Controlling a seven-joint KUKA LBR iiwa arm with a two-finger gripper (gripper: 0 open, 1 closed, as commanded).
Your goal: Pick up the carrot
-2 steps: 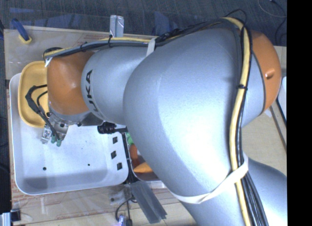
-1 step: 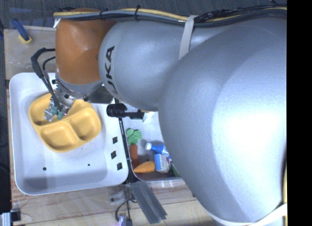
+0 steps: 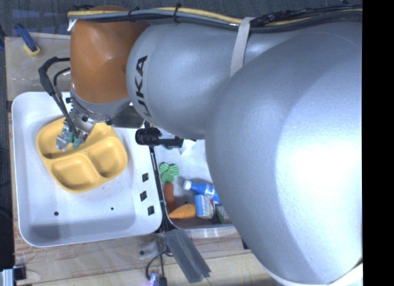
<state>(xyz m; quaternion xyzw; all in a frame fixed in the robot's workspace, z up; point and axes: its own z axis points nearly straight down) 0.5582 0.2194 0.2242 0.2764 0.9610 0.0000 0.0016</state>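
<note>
The pincer [image 3: 69,137] hangs low over the far-left compartment of a yellow sectioned tray [image 3: 83,158], its tip right at the tray's surface, perhaps touching it. Whether it is released or clenched, I cannot tell; its tip is small and blurred, with a greenish glint among the metal parts, and nothing can be made out in its grasp.

The bench [image 3: 80,251] is pale wood, seen along the near edge and at the far left, where a blue-and-yellow object [image 3: 26,38] lies. Beyond the bench the floor is dark grey carpet. The left white bin [image 3: 37,220] holds the yellow tray, which sits tilted toward its far-left part. The arm [image 3: 246,137], grey with an orange band [image 3: 98,53] above the wrist, reaches in from the right and covers most of the right bin [image 3: 191,232].

The carrot [image 3: 168,183], orange with a green leafy top, lies in the right bin near the dividing wall, well apart from the pincer. Just beside it are a blue-and-white bottle [image 3: 200,187], an orange rounded item [image 3: 182,211] and a small printed box [image 3: 204,206].
</note>
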